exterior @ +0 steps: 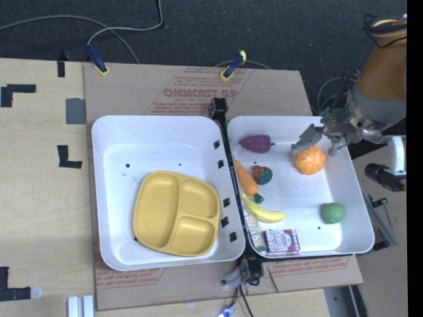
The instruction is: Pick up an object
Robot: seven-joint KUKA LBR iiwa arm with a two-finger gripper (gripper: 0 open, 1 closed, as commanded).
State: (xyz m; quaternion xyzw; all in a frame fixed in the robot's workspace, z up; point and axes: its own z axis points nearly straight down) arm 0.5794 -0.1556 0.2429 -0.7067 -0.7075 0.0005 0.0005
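My gripper [318, 145] hangs over the far right part of the right bin [350, 243], its two grey fingers spread open. An orange fruit [310, 161] lies on the bin floor right at the fingertips, just in front of them; nothing is lifted. Other objects in this bin are a purple grape bunch [256, 143], a carrot [246, 177], a small red and green piece [262, 174], a banana [264, 211], a green ball [333, 212] and a small printed box [277, 241].
The left bin [112, 137] holds a yellow divided plate [177, 212]. A black clip strip [228, 177] runs along the wall between the two bins. Both bins sit on cardboard [192, 88] clamped at the far edge. Cables lie beyond the bench.
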